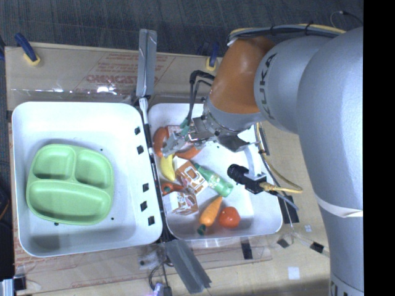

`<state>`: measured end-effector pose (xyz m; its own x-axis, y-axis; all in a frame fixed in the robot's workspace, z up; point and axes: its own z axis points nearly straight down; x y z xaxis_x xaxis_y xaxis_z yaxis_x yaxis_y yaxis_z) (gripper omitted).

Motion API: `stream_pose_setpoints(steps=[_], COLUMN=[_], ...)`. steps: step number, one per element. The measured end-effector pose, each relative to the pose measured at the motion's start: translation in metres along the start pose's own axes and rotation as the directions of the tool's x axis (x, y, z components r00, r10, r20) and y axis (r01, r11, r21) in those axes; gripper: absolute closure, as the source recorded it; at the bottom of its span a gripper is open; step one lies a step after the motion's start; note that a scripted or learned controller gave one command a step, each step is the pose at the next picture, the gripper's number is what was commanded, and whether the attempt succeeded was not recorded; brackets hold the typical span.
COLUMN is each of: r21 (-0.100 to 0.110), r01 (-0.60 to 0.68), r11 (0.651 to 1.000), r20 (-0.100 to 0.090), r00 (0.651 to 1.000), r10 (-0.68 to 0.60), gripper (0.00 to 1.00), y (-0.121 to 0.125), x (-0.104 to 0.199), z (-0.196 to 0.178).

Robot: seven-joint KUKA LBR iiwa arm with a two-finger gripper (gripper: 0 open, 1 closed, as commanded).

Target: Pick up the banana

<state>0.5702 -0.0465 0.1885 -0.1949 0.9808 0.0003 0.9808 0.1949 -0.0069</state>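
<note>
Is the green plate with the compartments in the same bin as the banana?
No, the green plate lies in the left bin, the banana in the right bin.

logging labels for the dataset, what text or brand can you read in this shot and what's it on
"KUKA": dark letters running down the grey arm, beside its orange band.
Red print on the cardboard sheet behind the bins: too blurred to read.
Orange-and-white packet in the right bin: markings unreadable.
</note>
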Motion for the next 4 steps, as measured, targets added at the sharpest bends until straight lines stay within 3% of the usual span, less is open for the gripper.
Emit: stream_pose_setpoints(steps=[2, 3, 4], r21=[0.000, -0.014, 0.019], r01=[-0.001, -0.058, -0.309], r11=[1.000, 0.998, 0.951], r20=[0.000, -0.003, -0.002], r00=[1.000, 0.998, 0.951], r10=[0.001, 0.058, 0.309], gripper=[0.00, 0.00, 0.00], y=[0.000, -0.015, 0.052], x=[0.000, -0.047, -0.069], z=[0.000, 0.091, 0.099])
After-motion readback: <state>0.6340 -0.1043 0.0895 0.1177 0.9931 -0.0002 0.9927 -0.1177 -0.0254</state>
